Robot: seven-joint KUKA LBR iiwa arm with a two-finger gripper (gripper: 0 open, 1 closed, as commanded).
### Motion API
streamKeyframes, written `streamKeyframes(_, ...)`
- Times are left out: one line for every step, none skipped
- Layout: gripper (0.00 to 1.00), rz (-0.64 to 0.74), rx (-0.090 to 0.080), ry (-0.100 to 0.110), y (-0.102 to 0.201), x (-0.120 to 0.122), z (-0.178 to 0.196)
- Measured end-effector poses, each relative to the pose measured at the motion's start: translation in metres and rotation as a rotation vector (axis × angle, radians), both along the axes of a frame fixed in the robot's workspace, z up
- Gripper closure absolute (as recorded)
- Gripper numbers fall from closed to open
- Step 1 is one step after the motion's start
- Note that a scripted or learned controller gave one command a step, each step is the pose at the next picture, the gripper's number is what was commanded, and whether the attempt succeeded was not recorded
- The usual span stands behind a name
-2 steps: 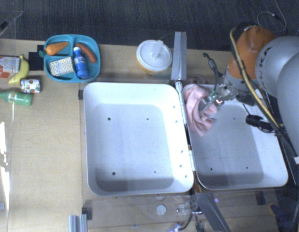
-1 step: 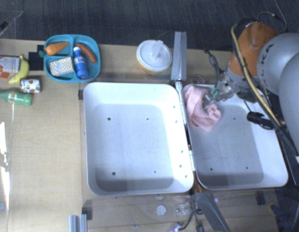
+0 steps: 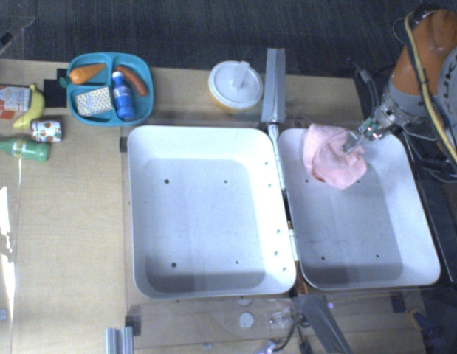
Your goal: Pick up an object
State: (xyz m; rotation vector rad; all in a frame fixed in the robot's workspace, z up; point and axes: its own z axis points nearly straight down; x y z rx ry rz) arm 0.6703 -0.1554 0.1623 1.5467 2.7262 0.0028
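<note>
We log the scene from left to right. At the far left of the wooden surface [image 3: 58,220] we see a small carton [image 3: 8,97] cut off by the frame edge, a yellow banana-shaped toy [image 3: 30,107], a small printed can [image 3: 46,130] on its side and a green bottle-like item [image 3: 21,150] lying flat; their labels are too small for us to read. Just beside them sits a blue divided tray [image 3: 143,87] of glossy plastic, holding an orange carrot-shaped piece [image 3: 88,72], a blue bottle [image 3: 122,94], and other bits that we cannot identify. Further right, a round yellow cup with a white lid [image 3: 235,85] stands behind the bins. The left bin [image 3: 202,212] is a shallow white rounded rectangle with small dark dots on its floor. A grey metal bar [image 3: 273,87] rises between the two bins. In the right bin [image 3: 361,220], near its far edge, lies a pink cloth [image 3: 330,164], soft and crumpled. The tool [image 3: 355,143] touches the cloth's right edge; it is small and blurred, so we cannot tell its state. The arm [image 3: 427,57], grey and orange with cables, is cut off at the right.
</note>
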Motion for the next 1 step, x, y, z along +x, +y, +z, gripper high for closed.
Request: streamKeyframes(1.00, -0.053, 0.003, 0.003, 0.0617, -0.0179, 0.0121)
